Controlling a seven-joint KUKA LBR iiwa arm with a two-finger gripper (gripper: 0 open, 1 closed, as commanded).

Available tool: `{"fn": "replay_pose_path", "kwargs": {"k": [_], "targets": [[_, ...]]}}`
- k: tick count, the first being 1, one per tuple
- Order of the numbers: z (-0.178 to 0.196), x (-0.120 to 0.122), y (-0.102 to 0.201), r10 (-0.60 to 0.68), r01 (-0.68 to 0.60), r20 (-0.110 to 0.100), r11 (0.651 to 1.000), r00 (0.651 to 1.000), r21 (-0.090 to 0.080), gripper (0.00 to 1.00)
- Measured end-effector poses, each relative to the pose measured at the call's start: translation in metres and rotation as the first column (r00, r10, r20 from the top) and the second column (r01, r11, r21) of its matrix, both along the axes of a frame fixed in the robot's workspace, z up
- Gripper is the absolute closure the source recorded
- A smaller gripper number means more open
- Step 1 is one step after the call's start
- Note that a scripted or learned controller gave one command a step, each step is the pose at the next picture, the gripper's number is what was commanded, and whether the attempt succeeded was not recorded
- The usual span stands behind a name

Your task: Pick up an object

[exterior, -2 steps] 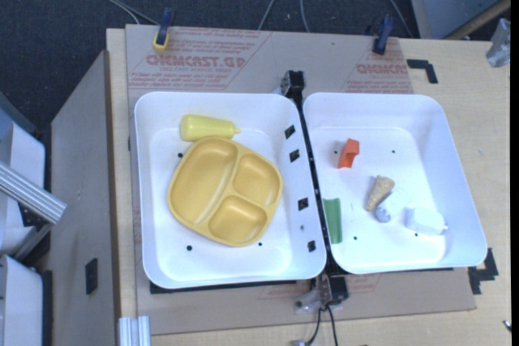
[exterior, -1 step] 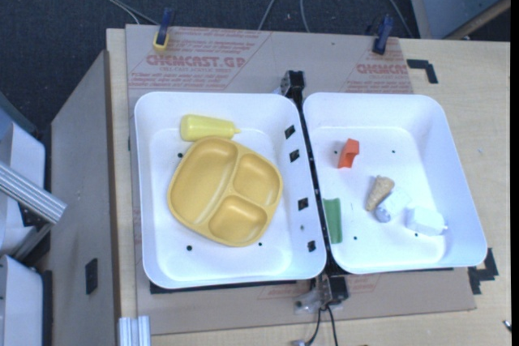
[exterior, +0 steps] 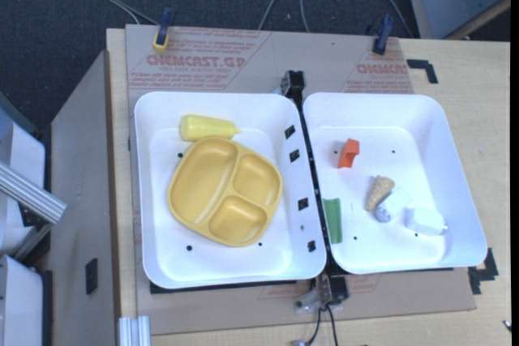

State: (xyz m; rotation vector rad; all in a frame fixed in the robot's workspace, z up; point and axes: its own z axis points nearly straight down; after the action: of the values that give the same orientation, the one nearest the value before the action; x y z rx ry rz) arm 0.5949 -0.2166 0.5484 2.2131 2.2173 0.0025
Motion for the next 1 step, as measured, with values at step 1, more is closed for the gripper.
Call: {"fn": "replay_pose_path", "kwargs": {"k": [1], "targets": [[0.0115, 0.0004, 0.0004, 0.001, -0.001, 0.004, 1.0, 1.0, -0.003, 1.0]]}}
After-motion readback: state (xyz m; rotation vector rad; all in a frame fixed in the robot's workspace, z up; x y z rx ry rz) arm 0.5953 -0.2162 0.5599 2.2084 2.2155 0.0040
